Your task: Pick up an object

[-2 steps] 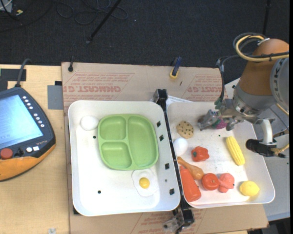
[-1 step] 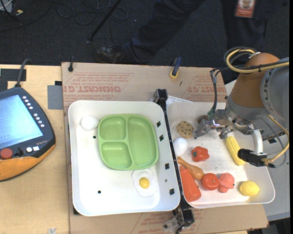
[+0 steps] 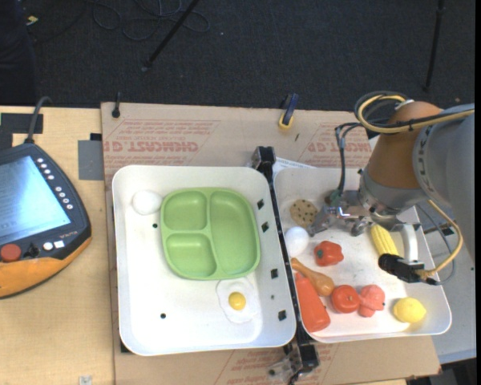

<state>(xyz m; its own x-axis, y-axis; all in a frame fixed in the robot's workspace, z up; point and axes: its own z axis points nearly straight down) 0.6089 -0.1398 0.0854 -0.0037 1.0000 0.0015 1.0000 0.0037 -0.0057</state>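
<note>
My gripper (image 3: 342,217) hangs low in the right bin (image 3: 438,324), near its back middle. A brown cookie (image 3: 303,210) lies just left of it. A red pepper (image 3: 329,253) sits just below it, toward the front. An ear of yellow corn (image 3: 383,239) lies to its right, partly under the arm. Further forward are a white egg (image 3: 296,237), an orange carrot (image 3: 310,296), a red tomato (image 3: 345,297), a pink strawberry (image 3: 372,299) and a yellow lemon (image 3: 410,310). Nothing shows in the gripper's hold.
The left bin (image 3: 128,295) holds a green divided plate (image 3: 208,233), a white ball (image 3: 146,203) and a fried egg (image 3: 238,301). A black divider (image 3: 274,239) runs between the bins. A tablet-like pendant (image 3: 28,215) lies on the bench at far left.
</note>
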